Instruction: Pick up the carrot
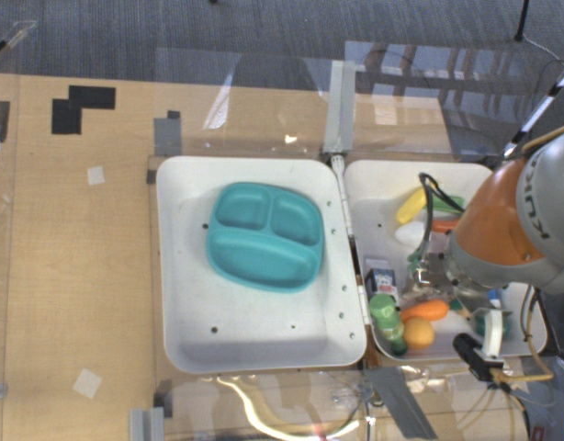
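A: Gripper [431,279] low in the bin [383,189] on the view's right, hanging under the grey and orange arm [502,232]. Open or closed?

B: Cannot tell. Too much hidden by the wrist and cabling. Nothing seen held, at any rate.

A: And the carrot [425,310]?

B: Lying on that bin's floor near the front wall, just below the gripper in the view. Touching it or a little apart, hard to say. Crowded in, too: a yellow-orange fruit [420,335] right against its near side, a green thing [385,312] just to its left.

A: So which step?

B: Probably the approach, or the last of the descent. No grasp to be seen yet, so the pick not done.

A: Next move, then?

B: Centre over the carrot's middle, line up across its narrow width, come down without nudging the fruit or the green thing, close, then lift straight up.

A: Anything else nearby?

B: A yellow banana-like piece [410,206] farther back, well apart. A teal divided plate [264,235] in the other bin [190,324], out of the way.
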You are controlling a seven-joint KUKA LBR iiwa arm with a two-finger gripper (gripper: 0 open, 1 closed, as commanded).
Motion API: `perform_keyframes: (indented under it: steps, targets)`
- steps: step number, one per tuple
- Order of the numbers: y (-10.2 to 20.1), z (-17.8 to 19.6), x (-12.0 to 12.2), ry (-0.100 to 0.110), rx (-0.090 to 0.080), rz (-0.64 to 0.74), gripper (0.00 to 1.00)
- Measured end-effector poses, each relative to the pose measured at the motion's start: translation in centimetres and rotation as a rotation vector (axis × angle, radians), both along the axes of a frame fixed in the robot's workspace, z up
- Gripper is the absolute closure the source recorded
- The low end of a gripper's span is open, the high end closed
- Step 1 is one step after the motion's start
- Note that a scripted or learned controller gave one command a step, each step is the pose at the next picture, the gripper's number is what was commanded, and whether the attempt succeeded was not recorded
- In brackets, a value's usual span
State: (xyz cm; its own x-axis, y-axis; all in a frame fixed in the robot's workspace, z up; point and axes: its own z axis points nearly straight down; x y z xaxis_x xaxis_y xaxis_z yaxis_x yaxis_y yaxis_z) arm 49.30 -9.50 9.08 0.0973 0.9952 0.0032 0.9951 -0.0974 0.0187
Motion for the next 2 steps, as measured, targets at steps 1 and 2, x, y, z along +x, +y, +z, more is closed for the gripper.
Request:
perform_keyframes:
  steps: [1,2]
  targets:
    - [-0.67,-0.05,-0.15,0.002,-0.007,-0.010,0.00]
    - [-0.41,-0.03,-0.17,0.000,-0.011,-0.030,0.00]
